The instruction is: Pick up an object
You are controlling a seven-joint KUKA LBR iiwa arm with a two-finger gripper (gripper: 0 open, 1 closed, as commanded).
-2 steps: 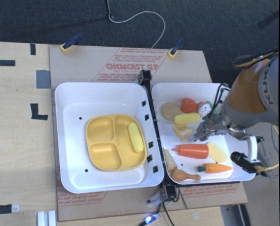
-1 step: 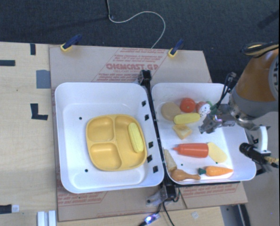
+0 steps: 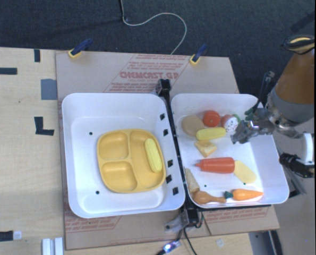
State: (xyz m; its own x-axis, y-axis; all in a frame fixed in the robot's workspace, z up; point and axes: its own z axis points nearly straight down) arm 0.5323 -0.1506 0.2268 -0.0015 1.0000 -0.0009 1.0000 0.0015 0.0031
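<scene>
While nothing sits between its fingers, the end effector [image 3: 241, 133] hangs over the far right part of the right bin [image 3: 268, 158], and whether those fingers are spread or pressed together cannot be told. Just left of it lie a small white piece [image 3: 231, 124], a red tomato [image 3: 211, 118], a yellow corn cob [image 3: 211, 134] and a tan potato [image 3: 191, 125]. Nearer are a cheese wedge [image 3: 206, 149], a red sausage [image 3: 217, 165], a pale yellow piece [image 3: 245, 172] and a carrot [image 3: 246, 195]. The left bin [image 3: 80, 142] holds a yellow divided tray [image 3: 118, 163] with a yellow banana [image 3: 153, 155] lying on it. Both bins rest on cardboard [image 3: 142, 76] on the worktop [image 3: 19, 142].
</scene>
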